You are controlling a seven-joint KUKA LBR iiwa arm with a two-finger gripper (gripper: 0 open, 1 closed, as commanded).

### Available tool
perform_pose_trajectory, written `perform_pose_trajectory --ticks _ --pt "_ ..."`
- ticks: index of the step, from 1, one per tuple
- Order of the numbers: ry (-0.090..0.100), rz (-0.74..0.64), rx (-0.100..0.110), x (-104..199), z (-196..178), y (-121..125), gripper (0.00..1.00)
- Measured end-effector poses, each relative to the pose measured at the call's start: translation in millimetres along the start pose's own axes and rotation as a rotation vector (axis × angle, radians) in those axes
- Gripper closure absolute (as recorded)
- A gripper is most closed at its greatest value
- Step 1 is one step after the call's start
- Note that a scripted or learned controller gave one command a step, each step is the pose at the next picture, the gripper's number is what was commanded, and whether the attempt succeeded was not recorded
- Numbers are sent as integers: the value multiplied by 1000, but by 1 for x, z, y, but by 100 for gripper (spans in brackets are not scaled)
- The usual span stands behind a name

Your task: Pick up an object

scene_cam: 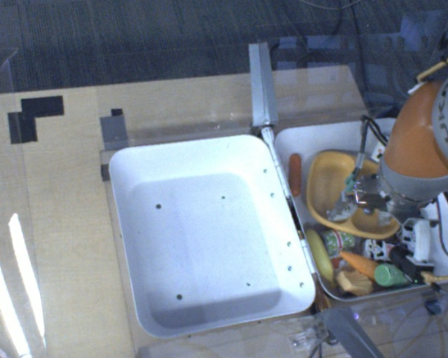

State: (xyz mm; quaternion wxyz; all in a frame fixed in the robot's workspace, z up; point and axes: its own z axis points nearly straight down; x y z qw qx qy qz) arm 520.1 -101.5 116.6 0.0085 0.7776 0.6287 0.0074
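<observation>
Left bin [199,235] sits bare; in the right bin [294,205], my gripper [360,196] hangs over the yellow bowl [332,179]. Open or closed, I can't tell. Bowl looks light, stiff, slick: I'd pinch its rim.

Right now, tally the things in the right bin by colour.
Yellow: 2, bowl and banana
Orange: 1, carrot
Red: 1, sausage
Green: 1, lump
Tan: 1, piece
Total: 6 that I can make out; the arm hides more.
</observation>
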Motion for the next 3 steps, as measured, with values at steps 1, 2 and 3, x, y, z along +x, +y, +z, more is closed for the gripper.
perform_pose_trajectory --ticks 1,2,3 --pt "1 -64 -27 -2 14 4 0" --pt "4 -66 -58 0 -5 15 100" --pt "5 -65 -43 0 1 10 0"
